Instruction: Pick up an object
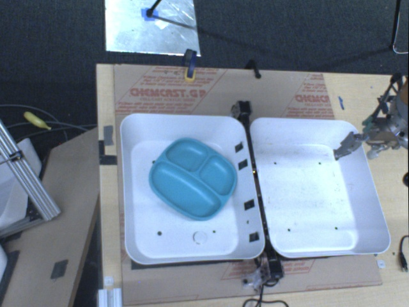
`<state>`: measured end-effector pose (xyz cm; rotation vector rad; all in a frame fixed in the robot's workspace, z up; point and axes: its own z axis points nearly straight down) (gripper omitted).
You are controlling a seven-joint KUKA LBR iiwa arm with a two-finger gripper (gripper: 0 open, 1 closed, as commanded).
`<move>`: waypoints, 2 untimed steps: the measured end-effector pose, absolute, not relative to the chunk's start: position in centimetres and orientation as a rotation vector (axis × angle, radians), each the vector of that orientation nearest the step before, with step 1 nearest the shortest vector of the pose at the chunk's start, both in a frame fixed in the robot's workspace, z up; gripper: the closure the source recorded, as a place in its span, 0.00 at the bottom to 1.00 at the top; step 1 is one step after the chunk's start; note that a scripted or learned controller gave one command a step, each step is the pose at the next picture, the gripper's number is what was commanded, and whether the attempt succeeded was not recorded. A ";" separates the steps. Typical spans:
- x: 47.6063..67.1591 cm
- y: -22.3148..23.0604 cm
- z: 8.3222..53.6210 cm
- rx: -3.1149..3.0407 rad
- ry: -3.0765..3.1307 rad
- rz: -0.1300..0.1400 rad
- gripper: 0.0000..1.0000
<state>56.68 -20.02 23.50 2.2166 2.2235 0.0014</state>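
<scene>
The only thing to pick is a light blue, round-cornered plastic plate with three moulded compartments point(193, 178), lying flat in the middle of the left shallow white bin point(137, 136), well away from the gripper point(348, 145). The gripper hangs over the upper right rim of the right shallow white bin point(370, 235), and from here I cannot tell whether its jaws are spread or pressed together. The plate looks light, stiff and smooth, likely slippery, and too broad to span, so I judge the best hold is a pinch on its raised outer rim or on one of the ridges between compartments. Around the plate the bin floor is bare on all sides, which leaves room to come down. Between jaws and plate stands the double wall where the bins meet, with black clips point(243, 164) along it, to be cleared from above.
</scene>
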 end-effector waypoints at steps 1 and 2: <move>50.7 -19.1 11.0 2.230 2.228 -0.007 0.00; 48.6 -20.7 8.3 2.222 2.221 -0.001 0.00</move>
